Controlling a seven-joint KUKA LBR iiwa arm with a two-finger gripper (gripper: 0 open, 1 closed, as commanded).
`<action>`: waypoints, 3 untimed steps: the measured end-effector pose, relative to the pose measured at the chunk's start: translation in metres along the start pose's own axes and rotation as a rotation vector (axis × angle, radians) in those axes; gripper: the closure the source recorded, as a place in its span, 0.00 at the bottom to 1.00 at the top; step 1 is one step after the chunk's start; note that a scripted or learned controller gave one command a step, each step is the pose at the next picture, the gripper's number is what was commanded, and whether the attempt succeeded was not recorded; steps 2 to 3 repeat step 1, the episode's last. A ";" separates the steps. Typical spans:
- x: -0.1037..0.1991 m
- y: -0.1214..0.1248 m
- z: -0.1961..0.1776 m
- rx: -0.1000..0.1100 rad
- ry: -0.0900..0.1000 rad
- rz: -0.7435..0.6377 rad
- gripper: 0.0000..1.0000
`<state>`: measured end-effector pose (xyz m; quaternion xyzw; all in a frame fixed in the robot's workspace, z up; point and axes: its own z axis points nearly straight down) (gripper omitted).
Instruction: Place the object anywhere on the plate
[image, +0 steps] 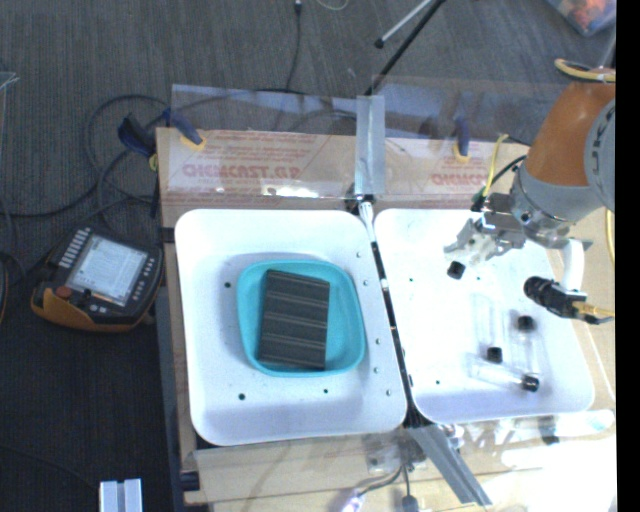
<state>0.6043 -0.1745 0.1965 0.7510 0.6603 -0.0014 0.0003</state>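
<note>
A dark grey ribbed rectangular block (295, 318) lies flat on the cyan plate (345, 335) in the middle of the left bin (205, 400). My gripper (464, 254) hangs over the upper part of the right bin (430, 330), well to the right of the plate and the block. It touches neither of them, and I see nothing held in it. The grey arm with its orange band (565, 140) reaches in from the upper right.
Some clear plastic pieces with small black ends (505, 355) lie in the lower part of the right bin. A black cylindrical part (548, 293) juts out below the wrist. A handheld control pendant (100, 275) rests on the floor to the left of the bench.
</note>
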 end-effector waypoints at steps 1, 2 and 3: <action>0.000 0.000 0.000 0.000 0.000 0.000 0.00; 0.000 0.000 0.000 0.000 0.000 0.000 0.00; 0.000 0.000 0.000 0.000 0.000 0.000 0.00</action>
